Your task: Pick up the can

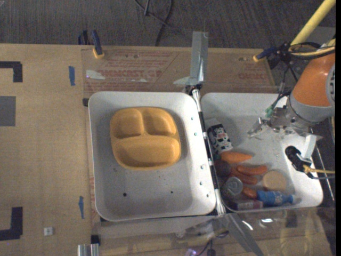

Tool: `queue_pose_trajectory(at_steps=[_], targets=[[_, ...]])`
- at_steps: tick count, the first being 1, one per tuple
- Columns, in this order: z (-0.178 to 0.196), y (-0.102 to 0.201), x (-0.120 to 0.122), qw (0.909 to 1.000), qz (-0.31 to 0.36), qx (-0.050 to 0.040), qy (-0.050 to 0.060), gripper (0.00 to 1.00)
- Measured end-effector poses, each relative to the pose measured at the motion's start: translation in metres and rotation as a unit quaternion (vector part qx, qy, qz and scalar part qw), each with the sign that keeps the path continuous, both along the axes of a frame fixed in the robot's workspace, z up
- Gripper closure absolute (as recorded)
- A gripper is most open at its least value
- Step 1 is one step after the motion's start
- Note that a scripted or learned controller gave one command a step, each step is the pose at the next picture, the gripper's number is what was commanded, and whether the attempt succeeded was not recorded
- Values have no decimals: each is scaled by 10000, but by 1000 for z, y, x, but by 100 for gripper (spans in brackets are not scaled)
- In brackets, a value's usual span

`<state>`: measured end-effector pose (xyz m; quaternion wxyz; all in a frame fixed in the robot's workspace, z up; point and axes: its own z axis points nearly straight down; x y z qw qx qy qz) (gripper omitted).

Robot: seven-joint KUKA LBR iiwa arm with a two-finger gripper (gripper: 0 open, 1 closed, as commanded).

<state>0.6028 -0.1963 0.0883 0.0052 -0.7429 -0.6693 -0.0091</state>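
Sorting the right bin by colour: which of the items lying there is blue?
The small blue bottle lying at the right bin's front edge; the pieces beside it are orange, tan or grey.

Shallow white plastic bins (101,159): 2 | yellow three-compartment plastic tray (144,137): 1 | black-and-white cow-patterned can (219,137): 1 | orange carrot-shaped toy (236,157): 1 | red sausage-shaped toy (252,169): 1 | blue plastic bottle (274,198): 1 | round tan disc (275,181): 1 | grey round lid (233,186): 1
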Motion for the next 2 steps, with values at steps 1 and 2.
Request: queue_pose_trajectory(at_steps=[1,2], targets=[[-1,3,42,9999,-152,-15,1,0],[30,-17,63,9997,216,-107,-6,0]])
